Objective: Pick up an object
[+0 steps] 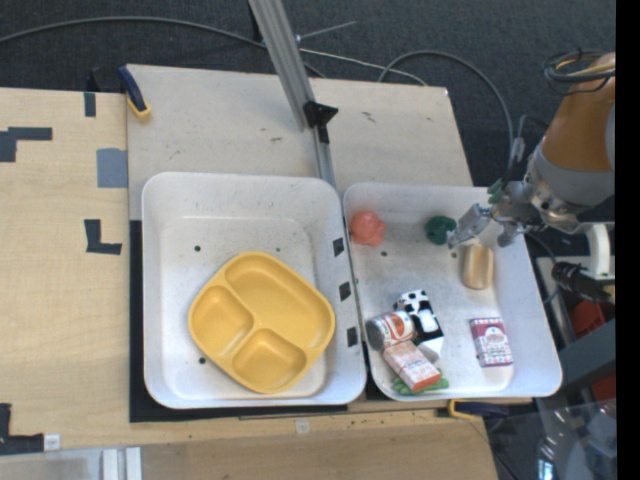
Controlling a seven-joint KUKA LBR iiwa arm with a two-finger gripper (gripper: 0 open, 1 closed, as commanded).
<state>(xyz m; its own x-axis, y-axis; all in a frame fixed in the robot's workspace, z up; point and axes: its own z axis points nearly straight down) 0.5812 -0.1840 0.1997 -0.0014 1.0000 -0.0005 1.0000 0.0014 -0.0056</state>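
Note:
The right bin holds several small objects. A pink ball lies near its left wall and a dark green object sits at the back. A tan cylinder lies near the right wall. Toward the front are a black and white toy, a small can, a red and green packet and a pink carton. My gripper hovers open over the bin's back right, just above the tan cylinder and right of the green object, with nothing between its fingers.
The left bin holds a yellow divided plate. A metal pole slants down to the gap between the bins. Cables run across the dark floor at the back. The arm's grey and orange body stands off the bench's right edge.

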